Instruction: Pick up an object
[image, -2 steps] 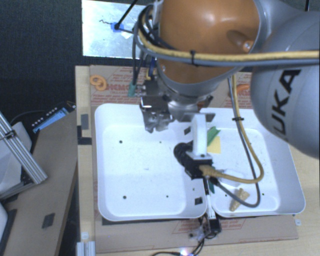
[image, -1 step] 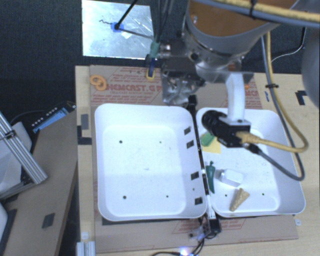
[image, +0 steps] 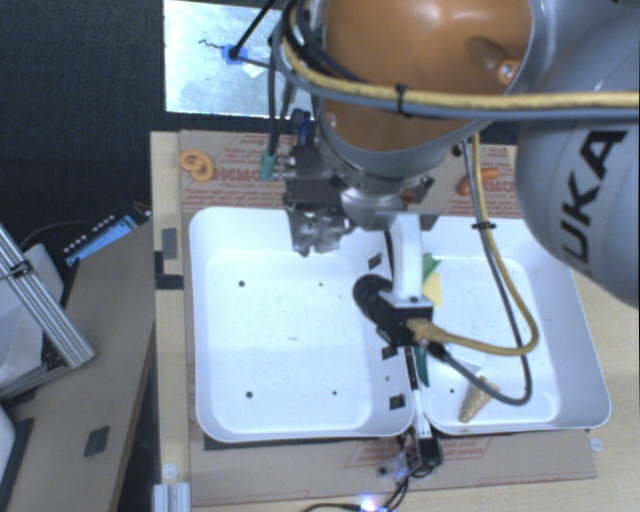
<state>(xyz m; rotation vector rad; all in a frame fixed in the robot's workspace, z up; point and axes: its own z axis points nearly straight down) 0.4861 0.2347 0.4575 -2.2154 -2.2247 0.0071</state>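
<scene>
My gripper (image: 318, 235) hangs over the far right part of the left white bin (image: 215, 330), close to the ridge between the two bins. I see nothing held in it. In the right bin (image: 565, 345) a yellow piece (image: 433, 291) lies beside a small green piece (image: 430, 266) near the far left corner. A pale tan cone-shaped thing (image: 474, 402) lies toward the near edge. The big grey and orange arm hides much of the right bin's far side.
A yellow cable (image: 500, 345) loops low over the right bin. A dark green sliver (image: 423, 367) sits by the central ridge. Brown cardboard (image: 215, 165) borders the bins, with an orange ring-shaped mark (image: 197, 164) at its far left.
</scene>
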